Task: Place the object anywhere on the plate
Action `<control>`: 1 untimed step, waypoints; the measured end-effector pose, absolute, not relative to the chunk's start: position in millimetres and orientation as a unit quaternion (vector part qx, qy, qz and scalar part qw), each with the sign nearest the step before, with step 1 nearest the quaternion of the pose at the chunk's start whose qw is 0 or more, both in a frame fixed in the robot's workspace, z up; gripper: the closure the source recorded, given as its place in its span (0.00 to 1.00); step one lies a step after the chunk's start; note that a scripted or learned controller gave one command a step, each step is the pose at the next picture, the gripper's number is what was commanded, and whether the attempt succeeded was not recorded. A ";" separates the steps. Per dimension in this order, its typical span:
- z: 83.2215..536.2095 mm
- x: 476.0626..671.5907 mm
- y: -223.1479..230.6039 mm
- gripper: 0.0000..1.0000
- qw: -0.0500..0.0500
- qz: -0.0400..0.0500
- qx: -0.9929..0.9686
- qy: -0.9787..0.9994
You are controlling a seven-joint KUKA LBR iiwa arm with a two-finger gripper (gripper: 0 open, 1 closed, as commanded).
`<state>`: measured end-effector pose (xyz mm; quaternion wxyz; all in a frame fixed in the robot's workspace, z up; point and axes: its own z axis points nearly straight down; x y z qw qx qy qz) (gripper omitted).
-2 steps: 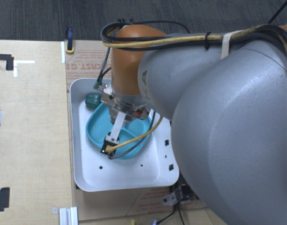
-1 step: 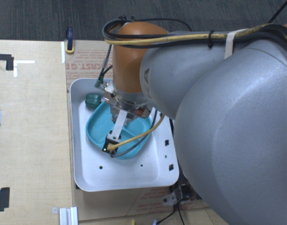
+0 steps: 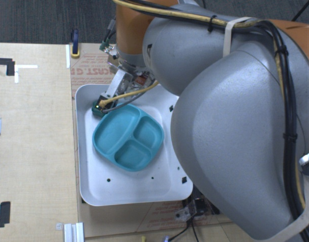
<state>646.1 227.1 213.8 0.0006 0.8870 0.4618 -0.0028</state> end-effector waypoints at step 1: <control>153.7 598.0 186.5 1.00 -0.001 -0.004 0.845 0.535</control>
